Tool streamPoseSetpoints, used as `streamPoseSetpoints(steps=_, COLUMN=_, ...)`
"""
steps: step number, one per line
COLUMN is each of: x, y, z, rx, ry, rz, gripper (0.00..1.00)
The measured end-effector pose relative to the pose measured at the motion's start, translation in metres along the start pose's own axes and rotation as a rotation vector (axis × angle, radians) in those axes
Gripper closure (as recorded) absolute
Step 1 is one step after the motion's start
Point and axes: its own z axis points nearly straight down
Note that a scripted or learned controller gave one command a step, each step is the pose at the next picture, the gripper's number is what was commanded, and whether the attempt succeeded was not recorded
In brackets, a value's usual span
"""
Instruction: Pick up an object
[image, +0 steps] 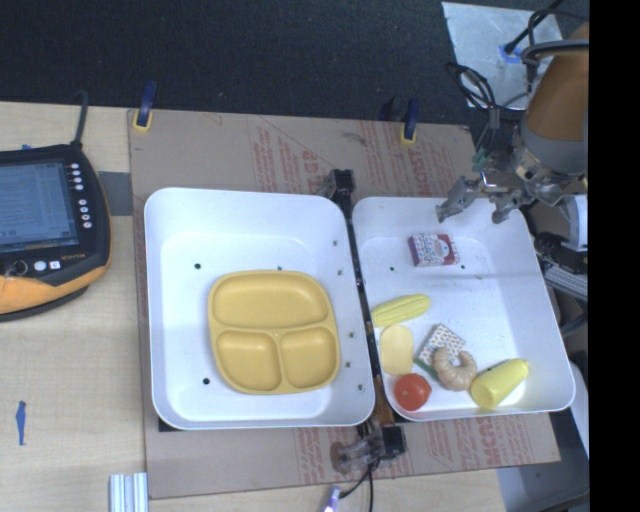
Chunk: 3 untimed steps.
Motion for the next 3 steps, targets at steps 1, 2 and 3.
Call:
streamPoseSetpoints(steps=1, x=0.019, y=-0.031, z=0.107, rx=0.007, ry=0.000, rz=-0.001, gripper=0.00)
streamPoseSetpoints(steps=2, x=0.005, y=0.000, z=0.105, rx=0.002, ry=0.001, rz=-0.002, gripper=0.00)
streamPoseSetpoints(steps=3, x=0.005, y=0.001, z=0.094, rx=0.001, ry=0.000, rz=-0.005, gripper=1.00)
